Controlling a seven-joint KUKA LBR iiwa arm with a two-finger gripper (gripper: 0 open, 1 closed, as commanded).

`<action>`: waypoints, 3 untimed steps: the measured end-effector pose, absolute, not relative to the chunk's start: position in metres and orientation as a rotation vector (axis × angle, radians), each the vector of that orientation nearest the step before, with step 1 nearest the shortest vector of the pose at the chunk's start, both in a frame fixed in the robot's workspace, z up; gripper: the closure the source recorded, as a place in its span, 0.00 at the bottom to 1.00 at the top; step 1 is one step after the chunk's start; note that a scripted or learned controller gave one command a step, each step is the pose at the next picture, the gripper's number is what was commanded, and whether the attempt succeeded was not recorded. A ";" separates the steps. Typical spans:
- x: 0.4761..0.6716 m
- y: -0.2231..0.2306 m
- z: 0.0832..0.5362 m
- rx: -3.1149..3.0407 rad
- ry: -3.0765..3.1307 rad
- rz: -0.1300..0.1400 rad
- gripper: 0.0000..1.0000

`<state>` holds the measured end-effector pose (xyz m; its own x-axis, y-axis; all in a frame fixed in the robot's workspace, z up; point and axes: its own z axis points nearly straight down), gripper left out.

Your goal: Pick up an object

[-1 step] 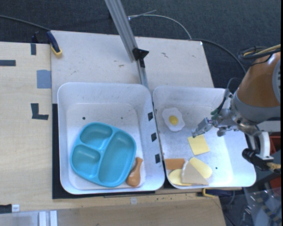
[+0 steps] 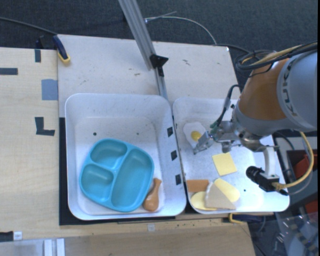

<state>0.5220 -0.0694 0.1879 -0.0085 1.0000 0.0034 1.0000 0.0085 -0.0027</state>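
So the arm [image 2: 277,97] comes in from 3 o'clock, and the gripper [image 2: 207,140] is hanging low over the right bin [image 2: 266,202], up in that bin's 10 o'clock area. You can make out the two fingers [image 2: 201,144] angled toward 8 o'clock with a small gap between them, slightly spread, nothing pinched between them as far as I can see.

Stuff in the right bin: a fried egg toy [image 2: 194,132] (white with a yellow yolk) sits just at 10 o'clock of the fingertips, basically right beside them; can't tell if they're actually touching it. A flat yellow cheese slice [image 2: 224,164] lies at about 5 o'clock from the gripper, near the bin's middle. Down along the 6 o'clock edge of the bin there's an orange block-ish piece [image 2: 197,185], and just at 3 o'clock of that a pale yellow wedge [image 2: 222,194] resting on a yellow round thing [image 2: 198,200].

Left bin [image 2: 74,143] has a blue divided plate [image 2: 116,174] with three compartments, sitting toward that bin's 6 o'clock side. A toy chicken drumstick [image 2: 153,195] lies right against the plate's 4 o'clock rim, in the bin's corner.

Behind the bins a grey metal rail [image 2: 136,23] runs off toward 12 o'clock
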 end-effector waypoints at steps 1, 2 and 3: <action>0.551 -0.097 0.441 -2.225 -2.228 -0.007 0.00; 0.513 -0.048 0.443 -2.216 -2.226 -0.001 0.00; 0.544 -0.091 0.383 -2.224 -2.216 0.009 0.00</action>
